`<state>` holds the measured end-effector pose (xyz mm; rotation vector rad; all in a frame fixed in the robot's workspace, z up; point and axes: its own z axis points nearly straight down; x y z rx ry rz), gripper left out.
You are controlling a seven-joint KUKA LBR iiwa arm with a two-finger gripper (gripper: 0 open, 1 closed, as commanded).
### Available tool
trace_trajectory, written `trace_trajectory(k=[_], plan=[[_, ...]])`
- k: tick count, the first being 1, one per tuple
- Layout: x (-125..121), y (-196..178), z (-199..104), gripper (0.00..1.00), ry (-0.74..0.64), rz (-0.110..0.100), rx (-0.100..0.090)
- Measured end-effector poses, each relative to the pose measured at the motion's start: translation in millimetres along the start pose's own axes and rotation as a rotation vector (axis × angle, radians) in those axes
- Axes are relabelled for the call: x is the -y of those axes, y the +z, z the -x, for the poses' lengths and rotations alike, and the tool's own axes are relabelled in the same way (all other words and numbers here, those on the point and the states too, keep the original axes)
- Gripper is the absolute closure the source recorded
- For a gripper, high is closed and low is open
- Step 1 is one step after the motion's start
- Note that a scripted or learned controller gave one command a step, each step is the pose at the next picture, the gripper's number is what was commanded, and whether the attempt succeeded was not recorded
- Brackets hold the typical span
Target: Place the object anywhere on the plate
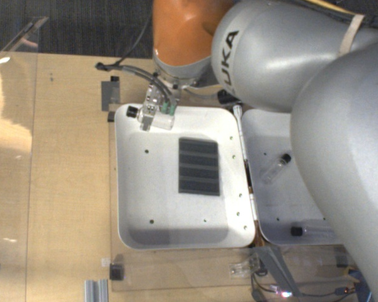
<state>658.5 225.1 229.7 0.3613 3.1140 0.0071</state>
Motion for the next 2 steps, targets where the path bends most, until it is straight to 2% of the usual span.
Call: trace_trajectory(k=[1,2], plan=[[-11.0,-10.3,0.9,1.00,0.264,0.000,0.001],[-12.6,-23.3,2.2,1.00,0.262,0.007,0.007]])
